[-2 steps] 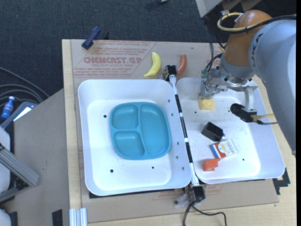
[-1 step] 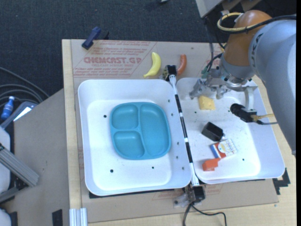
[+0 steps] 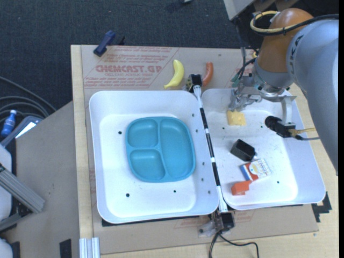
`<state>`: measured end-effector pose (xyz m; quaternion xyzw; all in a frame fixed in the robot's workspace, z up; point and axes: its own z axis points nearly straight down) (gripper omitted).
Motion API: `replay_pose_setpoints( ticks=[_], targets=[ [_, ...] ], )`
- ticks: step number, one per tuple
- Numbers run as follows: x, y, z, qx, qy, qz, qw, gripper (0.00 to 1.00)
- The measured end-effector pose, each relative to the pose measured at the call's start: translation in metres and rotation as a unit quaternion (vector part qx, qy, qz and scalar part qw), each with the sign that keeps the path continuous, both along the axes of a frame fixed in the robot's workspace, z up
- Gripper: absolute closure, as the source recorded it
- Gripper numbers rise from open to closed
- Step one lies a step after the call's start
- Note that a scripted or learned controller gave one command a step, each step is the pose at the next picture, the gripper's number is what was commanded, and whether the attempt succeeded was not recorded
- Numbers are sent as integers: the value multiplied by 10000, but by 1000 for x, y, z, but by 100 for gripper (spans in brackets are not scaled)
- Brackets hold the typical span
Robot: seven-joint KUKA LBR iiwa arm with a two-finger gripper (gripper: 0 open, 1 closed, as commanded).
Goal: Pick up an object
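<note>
Hand [image 3: 237, 105], grip state unclear, above one yellow block [image 3: 236, 118]; left bin [image 3: 102, 160] holds one blue tray [image 3: 159, 148].

Bulky grey arm [image 3: 317, 52], orange band [image 3: 279, 42] above wrist, yellow cable loop [image 3: 263, 20], metallic gripper [image 3: 239, 102]

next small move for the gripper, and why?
Probably lower straight down a touch onto the yellow block. The gripper sits right above it at the back of the right bin, and the block lies apart from the black box, so nothing crowds it. Nothing shows between the fingers yet.
</note>
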<state>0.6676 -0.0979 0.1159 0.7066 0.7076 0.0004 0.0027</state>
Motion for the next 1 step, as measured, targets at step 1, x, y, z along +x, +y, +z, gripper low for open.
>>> replay_pose_setpoints(
  ticks=[1],
  targets=[
    [0,0,0,-1,3,1,10000,0]
  ],
)
